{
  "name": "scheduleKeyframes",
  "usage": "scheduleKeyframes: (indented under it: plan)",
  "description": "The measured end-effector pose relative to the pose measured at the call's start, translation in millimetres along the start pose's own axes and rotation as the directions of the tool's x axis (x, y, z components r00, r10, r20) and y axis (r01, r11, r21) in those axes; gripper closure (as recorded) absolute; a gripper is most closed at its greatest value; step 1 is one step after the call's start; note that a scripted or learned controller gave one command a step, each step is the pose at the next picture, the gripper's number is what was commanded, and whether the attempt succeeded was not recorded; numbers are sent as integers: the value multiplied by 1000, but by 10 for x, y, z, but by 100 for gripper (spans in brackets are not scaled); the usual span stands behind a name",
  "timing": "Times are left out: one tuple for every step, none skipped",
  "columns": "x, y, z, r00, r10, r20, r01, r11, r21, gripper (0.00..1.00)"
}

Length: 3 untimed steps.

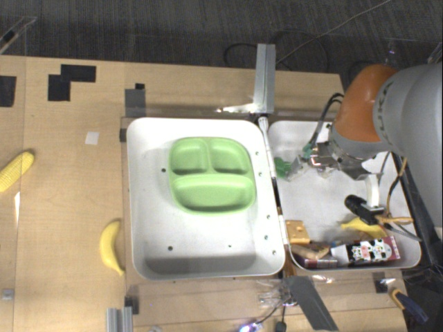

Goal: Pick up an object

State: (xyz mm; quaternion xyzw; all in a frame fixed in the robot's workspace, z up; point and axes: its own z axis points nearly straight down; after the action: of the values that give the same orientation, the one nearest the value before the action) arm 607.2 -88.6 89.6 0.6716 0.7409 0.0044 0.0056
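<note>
My gripper [309,160] hangs low over the upper part of the right bin [325,206], under the grey wrist and its orange band. Just to its left, a small green object [282,166] lies against the bin's left wall, and I cannot tell whether the two touch. Along the bin's front edge lie a tan wooden block [297,232], a dark reddish stick [315,258], a patterned black-and-white box [370,252] and a yellow piece [363,226].
The left bin [149,241] holds a green divided plate [209,173]. On the bench to the left lie a yellow banana [109,246] and a corn cob [15,170]. A metal post [265,81] stands behind the divider between the bins.
</note>
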Motion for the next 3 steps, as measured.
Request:
scheduleKeyframes:
  plan:
    - [-61, 627, 30, 999, -37, -1, 37, 999, 6, 0]
    - [-278, -62, -3, 972, -234, -1, 234, 972, 3, 0]
    - [-269, 594, 27, 961, -276, -6, 276, 961, 15, 0]
